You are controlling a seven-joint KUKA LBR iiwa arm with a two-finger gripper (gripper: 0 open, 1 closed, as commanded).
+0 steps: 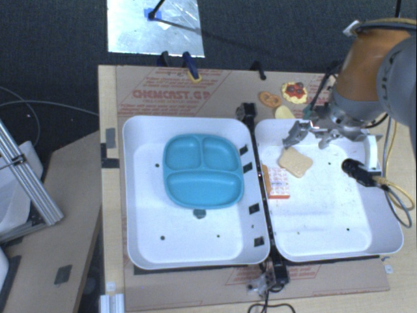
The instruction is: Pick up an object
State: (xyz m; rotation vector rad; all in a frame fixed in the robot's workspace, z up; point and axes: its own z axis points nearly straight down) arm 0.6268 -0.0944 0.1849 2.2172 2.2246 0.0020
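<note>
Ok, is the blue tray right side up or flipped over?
Right side up. The blue tray lies flat in the left bin with its three compartments facing the camera, their dividing ridges and raised rim showing.

I read this as a robotics lab. My grey arm with its orange band (pixel 371 64) enters at three o'clock over two shallow white plastic bins (pixel 195 240) on a printed brown cardboard sheet (pixel 176 93). Aluminium framing rails (pixel 26 181) stand at nine o'clock, black cables (pixel 391 194) trail at four, and a taped silver foil square (pixel 153 18) lies at twelve on dark carpet.
</note>
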